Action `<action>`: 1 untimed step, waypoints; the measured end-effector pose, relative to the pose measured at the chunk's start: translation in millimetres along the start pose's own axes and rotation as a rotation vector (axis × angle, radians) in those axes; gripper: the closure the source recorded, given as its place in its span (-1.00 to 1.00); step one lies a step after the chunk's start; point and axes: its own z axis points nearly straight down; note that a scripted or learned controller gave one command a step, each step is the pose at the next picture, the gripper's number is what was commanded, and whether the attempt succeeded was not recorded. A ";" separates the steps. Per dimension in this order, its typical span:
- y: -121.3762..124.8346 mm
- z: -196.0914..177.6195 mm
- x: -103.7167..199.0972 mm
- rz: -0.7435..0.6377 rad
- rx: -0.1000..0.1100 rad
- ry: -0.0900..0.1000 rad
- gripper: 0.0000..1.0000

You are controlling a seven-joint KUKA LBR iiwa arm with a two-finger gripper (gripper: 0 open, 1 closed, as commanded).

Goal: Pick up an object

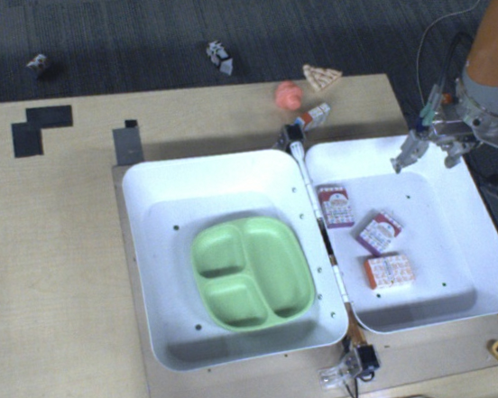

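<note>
We see three small red-and-white packets lying in the right bin (472,237), all toward its left half. The upper packet (335,206) sits just beside the bin's left wall, the middle packet (379,232) lies tilted a little to its lower right, and the lower packet (389,271) rests just below that one. Each carries print, but it is too small and blurred for us to read any brand or word. The gripper (426,148) hovers over the bin's upper right corner, well apart from the packets, its fingers spread apart with nothing between them. In the left bin (160,251) we find a light green divided plate (251,272) with three compartments. On the bench beyond the bins lie a pink ball (288,95) and a toy pizza slice (321,76).
</note>
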 end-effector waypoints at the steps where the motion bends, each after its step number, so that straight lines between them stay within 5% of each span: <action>1: -18.8 126.5 21.7 0.002 0.004 0.001 -1.00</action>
